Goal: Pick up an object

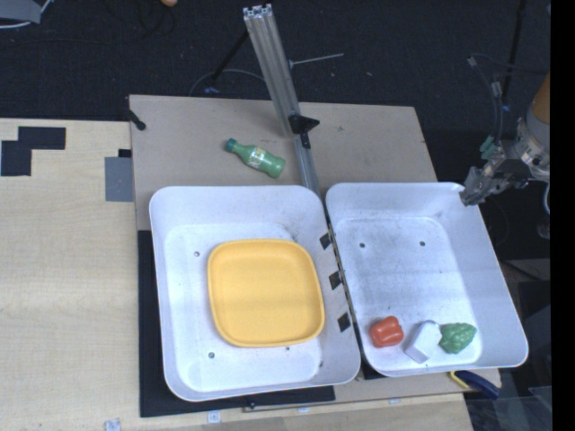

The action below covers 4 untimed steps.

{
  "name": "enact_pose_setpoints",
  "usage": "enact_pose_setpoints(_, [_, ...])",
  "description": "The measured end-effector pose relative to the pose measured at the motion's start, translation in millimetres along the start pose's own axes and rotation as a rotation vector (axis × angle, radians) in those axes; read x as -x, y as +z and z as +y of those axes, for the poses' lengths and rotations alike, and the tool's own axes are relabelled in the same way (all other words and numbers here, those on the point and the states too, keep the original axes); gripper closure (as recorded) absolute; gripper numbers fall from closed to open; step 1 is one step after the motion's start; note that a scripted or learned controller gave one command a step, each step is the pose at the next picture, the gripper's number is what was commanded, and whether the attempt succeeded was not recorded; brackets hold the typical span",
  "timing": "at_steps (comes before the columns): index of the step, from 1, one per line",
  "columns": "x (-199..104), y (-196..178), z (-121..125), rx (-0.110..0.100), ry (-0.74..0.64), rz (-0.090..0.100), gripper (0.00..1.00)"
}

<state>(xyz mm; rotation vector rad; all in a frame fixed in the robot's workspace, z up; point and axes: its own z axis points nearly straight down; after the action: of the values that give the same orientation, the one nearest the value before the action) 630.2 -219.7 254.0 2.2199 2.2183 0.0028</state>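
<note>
Grey arm enters from my right, only its wrist end in frame, angled down and leftward. Its gripper (473, 189) sits over the upper right corner of the right bin (404, 206), right at the rim. From this slant the tip is small and dark; I can't tell how it is set, and I see nothing held there.

Right bin holds three small things bunched along its near edge, well apart from the gripper: a red pepper-like object (387, 331), a white block (420, 341) just beside it, and a green leafy-looking piece (457, 337) touching or nearly touching the block on the far side.

Left bin (175, 241) carries a yellow plate (265, 291), flat, roughly centred.

Outside the bins, on the tan board behind the left bin, a green bottle (255, 157) lies on its side. A metal rail (280, 70) runs slantwise down toward the gap between the bins.
</note>
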Motion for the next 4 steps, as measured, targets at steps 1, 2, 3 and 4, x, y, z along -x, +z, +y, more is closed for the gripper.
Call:
enact_pose_setpoints(1, [-46, 12, -15, -0.005, -0.003, 0.002, 1.00])
enact_pose_setpoints(2, [-89, 17, -19, -0.004, -0.003, 0.002, 1.00])
enact_pose_setpoints(3, [-138, 8, -34, -0.003, -0.004, 0.002, 1.00])
enact_pose_setpoints(4, [-186, 2, -43, -0.004, -0.004, 0.002, 1.00])
